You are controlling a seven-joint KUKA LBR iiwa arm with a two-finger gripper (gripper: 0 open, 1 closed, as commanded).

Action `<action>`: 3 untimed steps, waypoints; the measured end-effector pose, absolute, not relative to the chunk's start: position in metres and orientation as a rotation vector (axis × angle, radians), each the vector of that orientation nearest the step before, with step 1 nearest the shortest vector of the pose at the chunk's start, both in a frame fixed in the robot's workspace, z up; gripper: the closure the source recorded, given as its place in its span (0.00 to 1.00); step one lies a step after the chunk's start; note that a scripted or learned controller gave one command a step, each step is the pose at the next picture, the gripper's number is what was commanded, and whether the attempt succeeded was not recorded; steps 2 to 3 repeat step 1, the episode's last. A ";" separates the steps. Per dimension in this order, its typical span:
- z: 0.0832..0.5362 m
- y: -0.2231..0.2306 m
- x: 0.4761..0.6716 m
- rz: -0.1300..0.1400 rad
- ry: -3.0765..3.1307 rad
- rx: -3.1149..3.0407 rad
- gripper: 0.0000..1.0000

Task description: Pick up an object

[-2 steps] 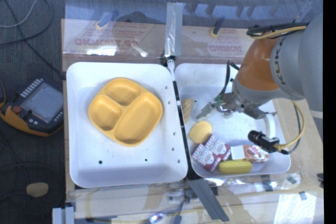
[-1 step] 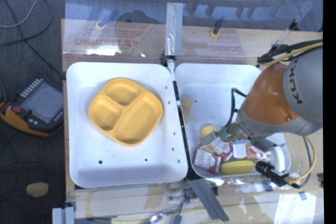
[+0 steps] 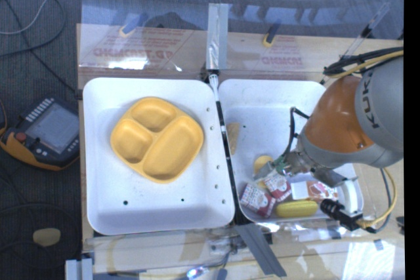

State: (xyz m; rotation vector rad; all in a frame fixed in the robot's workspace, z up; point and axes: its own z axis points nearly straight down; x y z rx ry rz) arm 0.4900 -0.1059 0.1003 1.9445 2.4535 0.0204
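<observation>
Several small objects lie bunched in the near part of the right bin: a red-and-white packet at the near left of the heap, a yellow banana-shaped piece lying flat just beside it toward the near wall, another red-and-white packet further right, a pale card-like piece between them, and a small yellow rounded item at the far side of the heap. The claw sits low over this cluster, right at the yellow rounded item and the packets, but the wrist covers its tip and it cannot be told how it is set or whether anything is caught in it. The arm, grey with its broad orange band, comes in from the right and covers much of that bin's right half. A thin tan scrap rests against the bin's left wall, well apart from the heap. The left bin holds a yellow three-compartment tray, lying flat near its middle. Both bins sit side by side on the tabletop. On the dark floor to the left lies a handheld control pendant with trailing cables.
</observation>
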 end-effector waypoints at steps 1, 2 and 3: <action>0.183 -0.070 0.574 -0.005 2.240 2.202 1.00; 0.183 -0.070 0.574 -0.005 2.240 2.202 1.00; 0.183 -0.070 0.574 -0.005 2.240 2.202 1.00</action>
